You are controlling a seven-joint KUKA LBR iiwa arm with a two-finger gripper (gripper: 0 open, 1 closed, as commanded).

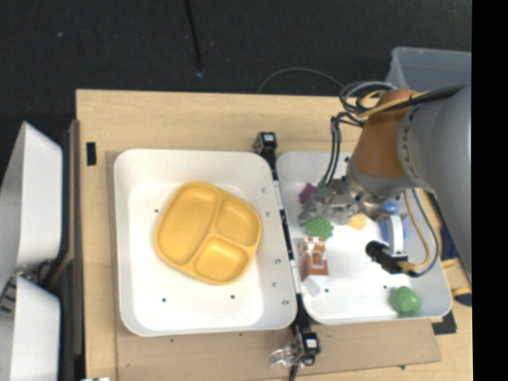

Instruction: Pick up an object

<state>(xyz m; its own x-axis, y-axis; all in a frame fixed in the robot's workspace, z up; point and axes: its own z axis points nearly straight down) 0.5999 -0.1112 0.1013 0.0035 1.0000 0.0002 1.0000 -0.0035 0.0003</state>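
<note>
Left bin [135, 292]: holds one yellow divided plate [208, 231], lying flat near the middle, well apart from my work.
Right bin [349, 280]: the cluttered one, where I am reaching in from the right.
Purple piece [306, 191]: near the bin's left wall, just beside my claw.
Orange-and-white piece [315, 257]: lower down along that same wall.
Green knobbly piece [319, 228]: directly under my claw's tip, perhaps touching it; I judge this the thing to pick.
My claw [327, 205]: low over the upper left of the right bin. From this slant I cannot tell whether it is spread or pressed together, and I see nothing held in it.
Small yellow bit [357, 222]: just right of my claw.
Blue piece [391, 230]: partly behind my wrist, too hidden to name.
Green ball [406, 300]: alone in the near right corner.
Step in hand: closing in on a target; nothing lifted yet.
Next move: centre over the green knobbly piece, clear of the purple one, grip, then rise straight.
</note>
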